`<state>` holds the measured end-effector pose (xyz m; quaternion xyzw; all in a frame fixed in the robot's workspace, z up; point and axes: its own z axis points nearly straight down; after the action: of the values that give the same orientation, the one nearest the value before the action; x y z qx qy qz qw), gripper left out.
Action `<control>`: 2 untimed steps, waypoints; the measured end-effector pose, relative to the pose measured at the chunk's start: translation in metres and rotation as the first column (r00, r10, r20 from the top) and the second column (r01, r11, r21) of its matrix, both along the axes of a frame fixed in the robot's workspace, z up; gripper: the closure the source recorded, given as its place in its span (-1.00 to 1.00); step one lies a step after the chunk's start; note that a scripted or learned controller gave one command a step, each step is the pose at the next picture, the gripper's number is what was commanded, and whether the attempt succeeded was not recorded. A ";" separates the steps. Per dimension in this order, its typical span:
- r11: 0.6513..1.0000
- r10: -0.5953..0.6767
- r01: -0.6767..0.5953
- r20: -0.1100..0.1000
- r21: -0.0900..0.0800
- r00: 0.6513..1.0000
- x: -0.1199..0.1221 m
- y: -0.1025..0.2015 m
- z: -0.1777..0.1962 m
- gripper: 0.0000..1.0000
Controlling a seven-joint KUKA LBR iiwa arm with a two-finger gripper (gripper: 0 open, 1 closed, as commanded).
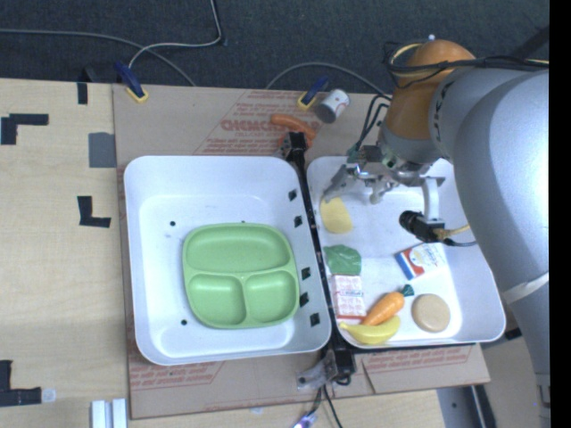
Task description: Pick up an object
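My gripper (pixel 359 186) hangs over the back left part of the right bin (pixel 464 239), open, with nothing between its fingers. Just below it and a little to the left lies a pale yellow piece (pixel 336 215). Nearer the front lie a green leafy item (pixel 343 259), a red and white packet (pixel 348 295), an orange carrot (pixel 385 308), a yellow banana (pixel 370 332), a tan round biscuit (pixel 431 312) and a red, white and blue packet (pixel 421 259).
The left bin (pixel 152 203) holds a green divided plate (pixel 241 273). Black clips run along the wall between the two bins (pixel 308 239). Behind the bins, an orange tool (pixel 293 124) and a small grey cylinder (pixel 331 105) lie on the cardboard.
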<state>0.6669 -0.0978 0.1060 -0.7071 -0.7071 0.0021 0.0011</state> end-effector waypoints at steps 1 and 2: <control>1.000 0.002 -0.002 0.005 -0.001 1.000 0.002 0.003 -0.021 -1.00; 1.000 0.002 -0.002 0.006 -0.001 1.000 0.000 0.003 -0.021 -1.00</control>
<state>0.6669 -0.0947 0.0854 -0.7064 -0.7078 0.0003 -0.0012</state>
